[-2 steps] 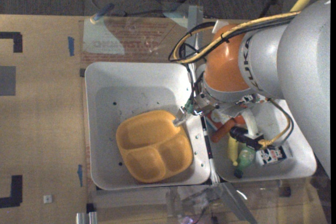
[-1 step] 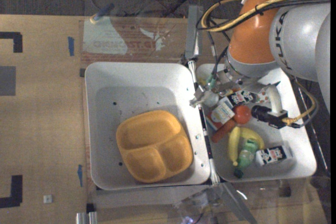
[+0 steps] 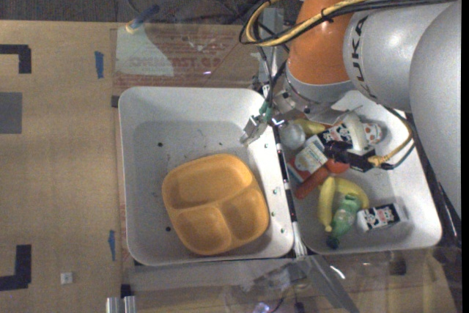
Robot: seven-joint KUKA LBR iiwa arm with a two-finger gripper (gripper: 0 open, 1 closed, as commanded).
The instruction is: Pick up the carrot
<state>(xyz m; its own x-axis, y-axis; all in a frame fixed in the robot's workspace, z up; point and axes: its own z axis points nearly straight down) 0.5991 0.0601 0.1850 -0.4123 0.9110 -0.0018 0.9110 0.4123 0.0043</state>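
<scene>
The carrot (image 3: 308, 185) is a short orange-red stick lying aslant in the right bin (image 3: 419, 190), between a small carton (image 3: 311, 155) and a banana (image 3: 326, 203). My gripper (image 3: 255, 127) hangs below the orange wrist band over the divide between the two bins, near their far edge. It is up and to the left of the carrot and apart from it. Nothing is seen held in it.
A yellow divided plate (image 3: 216, 212) lies in the left bin (image 3: 139, 157). The right bin also holds a green bottle (image 3: 341, 216), two cow-print cartons (image 3: 381, 216) (image 3: 353, 133), a grey ball (image 3: 293, 134) and a red item (image 3: 338, 166). The arm covers the right bin's far side.
</scene>
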